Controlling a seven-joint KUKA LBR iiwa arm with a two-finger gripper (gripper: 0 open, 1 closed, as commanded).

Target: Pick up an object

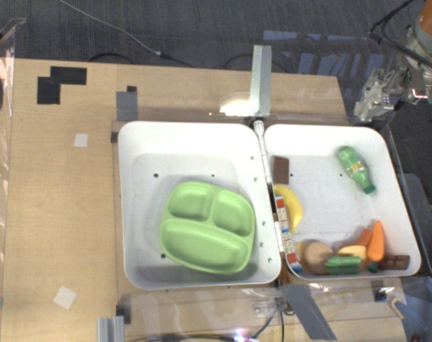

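Note:
My gripper point(377, 97) hangs at the upper right, beyond the back right corner of the right bin point(322, 142), well apart from everything in it. A green bottle point(356, 168) lies tilted near the bin's back right. By the divider sit a yellow banana point(292, 206) and a brown block point(280, 168). Along the front edge cluster an orange carrot point(375, 240), a round brown piece point(315, 255), a green piece point(342, 263), a small yellow piece point(353, 251) and a dark brown bar point(396, 262).
The left bin point(151, 155) holds a green divided plate point(208, 226) toward its front. A striped flat box point(279, 218) leans along the divider between the bins. A metal post point(261, 84) stands behind the bins. The wooden bench point(52, 212) stretches left.

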